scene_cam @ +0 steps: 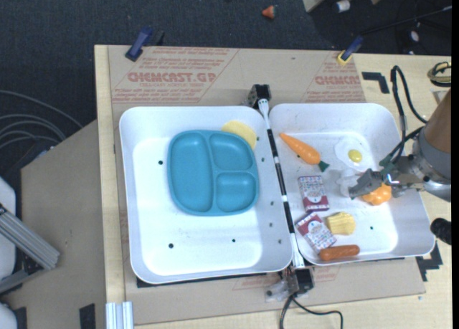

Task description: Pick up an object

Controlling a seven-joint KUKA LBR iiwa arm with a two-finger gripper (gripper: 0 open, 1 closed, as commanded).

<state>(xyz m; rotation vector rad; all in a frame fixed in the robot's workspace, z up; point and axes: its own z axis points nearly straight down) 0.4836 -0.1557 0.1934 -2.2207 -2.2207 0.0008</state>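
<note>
Reaching in from the right, we are working over the right bin (409,245) with the gripper (367,186) low above its floor. Nearest us are lying a sausage (338,252), two small red packets (315,231), and a yellow piece (341,223). Further in, an orange object (378,195) is sitting right at the gripper, touching or just under it; whether it is being gripped or merely nudged, we cannot tell. We are judging this the closing step, so centring over that object and lifting straight up should serve best. Beyond it are resting a fried egg (353,154) and a carrot (301,148). In the left bin (143,249) a blue tray (211,172) is lying.
</note>
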